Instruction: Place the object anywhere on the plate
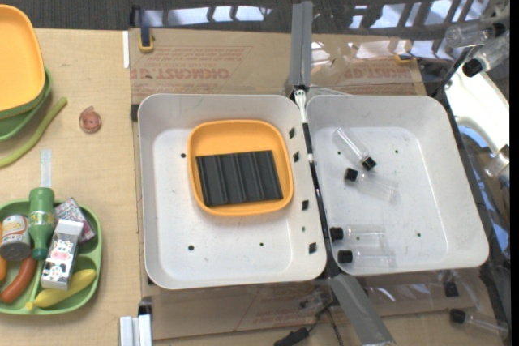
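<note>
Clear vials (365,245) lie loose in the right bin (454,174), while the dark ribbed block (238,178) rests flat on the orange plate (235,128) in the left bin (170,247), so the placing looks done; the arm (485,53) sits at the right edge, and I cannot tell whether its claw is apart or together.

The two white bins (162,255) look like smooth moulded plastic with a soft sheen. In the left bin, the orange plate (240,166) is matt plastic, and the dark ribbed object (238,177) lying on it has a dull, grooved, rubbery-looking surface. To the right of the plate, the small vials (355,150) are clear glossy plastic or glass with black caps. Beneath the bins, the cardboard (211,69) is brown, matt and printed.
</note>
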You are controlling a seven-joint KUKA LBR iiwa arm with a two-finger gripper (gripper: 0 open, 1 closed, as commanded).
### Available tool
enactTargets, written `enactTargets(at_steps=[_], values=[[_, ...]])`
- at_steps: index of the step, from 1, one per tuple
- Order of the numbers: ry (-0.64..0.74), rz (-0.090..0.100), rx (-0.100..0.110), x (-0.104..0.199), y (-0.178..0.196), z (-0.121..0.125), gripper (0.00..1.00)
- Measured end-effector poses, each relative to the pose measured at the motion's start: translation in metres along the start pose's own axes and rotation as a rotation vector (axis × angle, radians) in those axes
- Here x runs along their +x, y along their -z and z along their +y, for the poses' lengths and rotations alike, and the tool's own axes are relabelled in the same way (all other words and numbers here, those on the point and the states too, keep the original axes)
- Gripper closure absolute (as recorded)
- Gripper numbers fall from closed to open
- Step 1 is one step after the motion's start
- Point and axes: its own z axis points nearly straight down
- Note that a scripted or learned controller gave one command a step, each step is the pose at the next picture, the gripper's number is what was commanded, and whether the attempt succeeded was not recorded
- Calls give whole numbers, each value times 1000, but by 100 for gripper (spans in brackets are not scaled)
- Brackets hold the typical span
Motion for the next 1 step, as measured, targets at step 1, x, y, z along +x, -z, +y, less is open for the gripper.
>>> enactTargets(at_steps=[1], values=[[386, -1, -1, -1, 0, 0, 100]])
